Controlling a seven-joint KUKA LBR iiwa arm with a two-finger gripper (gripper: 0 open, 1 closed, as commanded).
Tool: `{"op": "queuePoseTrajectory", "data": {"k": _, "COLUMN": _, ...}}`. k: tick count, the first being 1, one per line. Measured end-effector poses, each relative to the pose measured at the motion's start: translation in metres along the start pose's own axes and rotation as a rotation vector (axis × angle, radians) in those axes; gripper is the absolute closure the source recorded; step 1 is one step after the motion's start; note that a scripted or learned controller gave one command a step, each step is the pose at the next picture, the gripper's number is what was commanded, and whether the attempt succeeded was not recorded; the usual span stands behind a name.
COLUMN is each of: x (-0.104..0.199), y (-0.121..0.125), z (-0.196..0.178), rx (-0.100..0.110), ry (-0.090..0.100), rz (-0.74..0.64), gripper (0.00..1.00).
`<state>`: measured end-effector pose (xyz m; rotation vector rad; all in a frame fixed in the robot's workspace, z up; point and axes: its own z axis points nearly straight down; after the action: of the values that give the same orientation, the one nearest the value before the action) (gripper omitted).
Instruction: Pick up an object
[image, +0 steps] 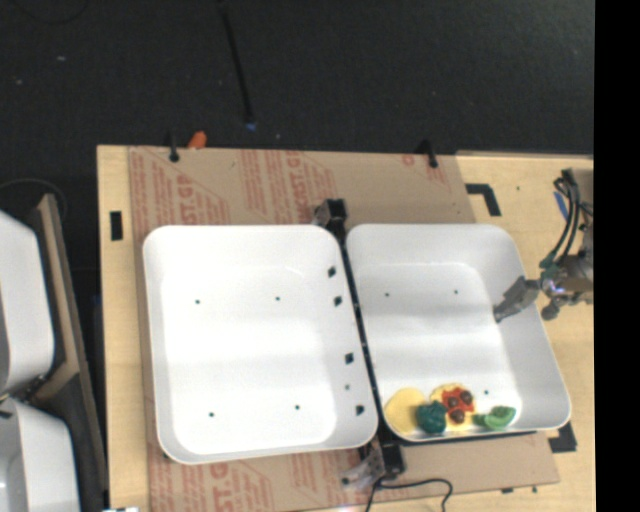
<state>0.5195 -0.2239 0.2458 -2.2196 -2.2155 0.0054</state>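
1. Jaws first: whether they stand wide or narrow I cannot tell, as the gripper (522, 298) is a small grey shape at the right bin's (420, 300) right rim, and nothing shows in it.
2. Progress, by my reading: nothing is picked yet, so the whole reach, grasp and lift is left.
3. Over on the left, the left bin (250, 340) shows bare white floor.
4. Moving right, the objects huddle in the right bin's near corner: a pale yellow piece (402, 408), a teal lump (431, 419) touching it, a red cluster (456, 399) just beside, and a green piece (497, 416) farthest right.
5. They look small, rounded and bunched, well apart from the gripper.
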Motion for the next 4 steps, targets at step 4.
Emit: {"op": "queuePoseTrajectory", "data": {"k": 4, "x": -0.002, "y": -0.007, "z": 0.128, "rx": -0.003, "ry": 0.0, "rz": -0.001, "gripper": 0.0}}
